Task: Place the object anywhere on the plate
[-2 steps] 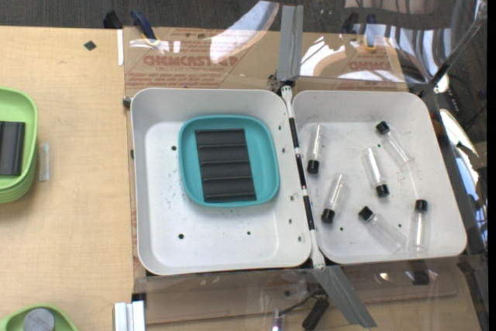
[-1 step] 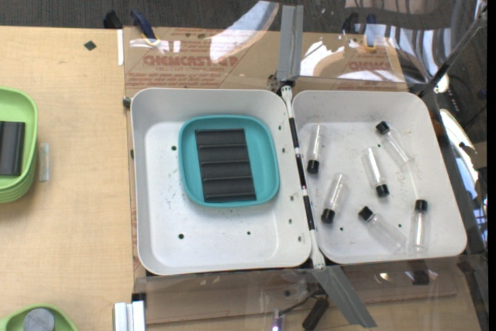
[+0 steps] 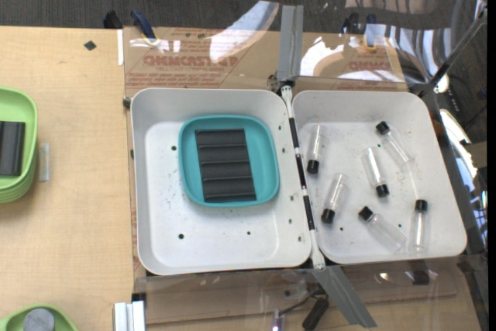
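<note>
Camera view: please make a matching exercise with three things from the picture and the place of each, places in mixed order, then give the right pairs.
Things:
1. teal plate
2. clear vials
3. green tray

Places:
A. on the wooden bench, at the left edge
B. in the left bin
C. in the right bin

Pairs: 1-B, 2-C, 3-A

A green tray is cut off by the left edge, as is the dark block lying in it. At the bottom left corner a green lid runs off the frame. The clear tubes are faint against the white bin.
</note>
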